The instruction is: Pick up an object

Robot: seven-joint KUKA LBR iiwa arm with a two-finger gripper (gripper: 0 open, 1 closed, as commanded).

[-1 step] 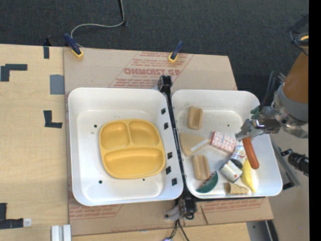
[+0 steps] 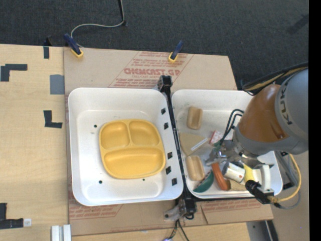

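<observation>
Objects for picking lie in right white plastic bin (image 2: 220, 98): tan bread-like block (image 2: 194, 117) near top, second tan block (image 2: 195, 167) low at left, orange carrot-shaped piece (image 2: 220, 176), dark green curved piece (image 2: 203, 186) at bottom edge. Yellow divided plastic plate (image 2: 132, 148) sits alone in left white bin (image 2: 80, 134). Gripper (image 2: 218, 153) hangs low over clutter beside carrot and lower tan block; opening of gripper cannot be told, nothing seen held. Likely reaching step; next calls for closing squarely on one item, then lifting.
</observation>
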